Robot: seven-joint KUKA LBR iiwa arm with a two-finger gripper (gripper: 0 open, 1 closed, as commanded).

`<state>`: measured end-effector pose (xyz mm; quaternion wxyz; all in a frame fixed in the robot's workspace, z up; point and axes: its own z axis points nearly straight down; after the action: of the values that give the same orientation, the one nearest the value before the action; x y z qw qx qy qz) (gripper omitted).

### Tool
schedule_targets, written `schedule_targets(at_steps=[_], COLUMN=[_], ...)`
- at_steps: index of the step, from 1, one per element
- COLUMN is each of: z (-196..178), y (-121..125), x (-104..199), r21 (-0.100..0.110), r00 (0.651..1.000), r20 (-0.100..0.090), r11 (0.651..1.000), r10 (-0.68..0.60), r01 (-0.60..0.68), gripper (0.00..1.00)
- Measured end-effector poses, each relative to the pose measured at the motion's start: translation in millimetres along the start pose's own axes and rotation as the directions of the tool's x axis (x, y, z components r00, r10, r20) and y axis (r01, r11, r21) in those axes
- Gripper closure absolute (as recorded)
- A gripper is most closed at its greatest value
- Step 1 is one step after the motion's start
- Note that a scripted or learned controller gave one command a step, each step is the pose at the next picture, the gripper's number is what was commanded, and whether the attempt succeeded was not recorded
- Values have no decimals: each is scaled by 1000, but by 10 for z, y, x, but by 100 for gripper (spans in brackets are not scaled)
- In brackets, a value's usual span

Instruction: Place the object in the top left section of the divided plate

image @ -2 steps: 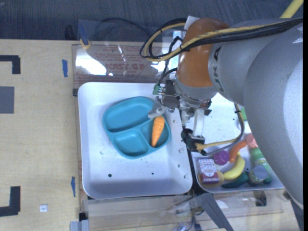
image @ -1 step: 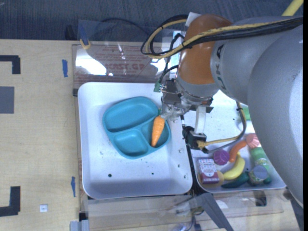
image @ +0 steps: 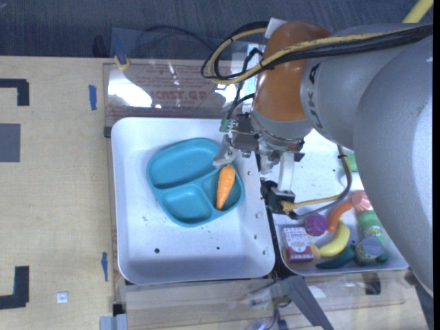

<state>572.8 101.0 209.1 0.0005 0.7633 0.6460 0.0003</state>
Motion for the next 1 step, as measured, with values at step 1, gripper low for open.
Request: schedule_targets(at_steps=[1], z=[-103], y=[8], x=[1], r21=[-2], r00=[1000], r20=[-1], r11=[1000], r10=[-1], r01=[1], gripper=[100])
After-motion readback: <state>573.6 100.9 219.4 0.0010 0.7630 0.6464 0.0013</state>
